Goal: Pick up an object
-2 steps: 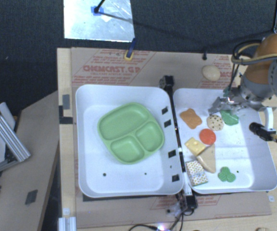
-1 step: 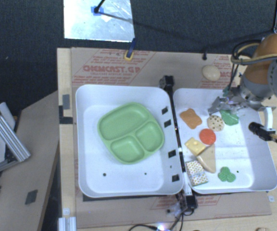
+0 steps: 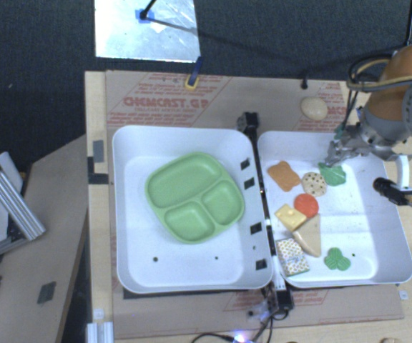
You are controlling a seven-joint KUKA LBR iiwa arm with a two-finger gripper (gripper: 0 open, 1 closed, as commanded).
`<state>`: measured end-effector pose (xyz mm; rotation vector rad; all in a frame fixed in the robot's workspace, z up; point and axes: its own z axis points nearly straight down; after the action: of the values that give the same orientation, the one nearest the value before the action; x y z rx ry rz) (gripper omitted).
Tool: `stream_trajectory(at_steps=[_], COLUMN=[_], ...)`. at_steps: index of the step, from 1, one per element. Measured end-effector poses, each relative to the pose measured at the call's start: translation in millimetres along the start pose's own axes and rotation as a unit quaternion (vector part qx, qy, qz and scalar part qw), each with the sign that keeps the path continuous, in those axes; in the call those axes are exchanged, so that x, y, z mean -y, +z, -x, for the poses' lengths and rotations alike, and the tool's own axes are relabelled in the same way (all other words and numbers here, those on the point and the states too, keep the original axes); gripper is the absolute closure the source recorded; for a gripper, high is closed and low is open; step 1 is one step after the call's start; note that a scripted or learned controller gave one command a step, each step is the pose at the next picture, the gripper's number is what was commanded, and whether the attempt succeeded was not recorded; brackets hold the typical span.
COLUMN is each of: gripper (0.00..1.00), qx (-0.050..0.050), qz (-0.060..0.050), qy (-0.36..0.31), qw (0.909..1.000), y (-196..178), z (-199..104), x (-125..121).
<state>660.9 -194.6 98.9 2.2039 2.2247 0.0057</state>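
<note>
Brown cardboard-covered tabletop (image 3: 163, 95) bearing two white bins. In right bin (image 3: 385, 234): flat green leaf-shaped toy piece (image 3: 332, 174), directly under end effector (image 3: 340, 151). Finger opening: cannot tell. Grasp unconfirmed.

A pale green divided plate (image 3: 194, 198) sits in a white bin (image 3: 131, 263); in the neighbouring white bin (image 3: 385, 241), an orange slab (image 3: 284, 175), a speckled tan cookie (image 3: 314, 184), a red-orange disc (image 3: 306, 205), a yellow block (image 3: 290, 216), a checked cracker (image 3: 292, 256) and green leaf shapes (image 3: 337, 261).
</note>
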Motion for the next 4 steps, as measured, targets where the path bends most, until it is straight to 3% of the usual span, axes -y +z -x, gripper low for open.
stream_trajectory(at_steps=[2, 3, 4], gripper=[1.0, 1.0, 1.0], qx=[-0.001, -0.002, -0.003], qz=[0.0, -0.003, -0.005], qy=[0.002, 0.002, 0.001], qw=[1.0, 1.0, 1.0], y=[-120, -127, -126], z=[12, 12, -36], x=[-5, -6, 32])
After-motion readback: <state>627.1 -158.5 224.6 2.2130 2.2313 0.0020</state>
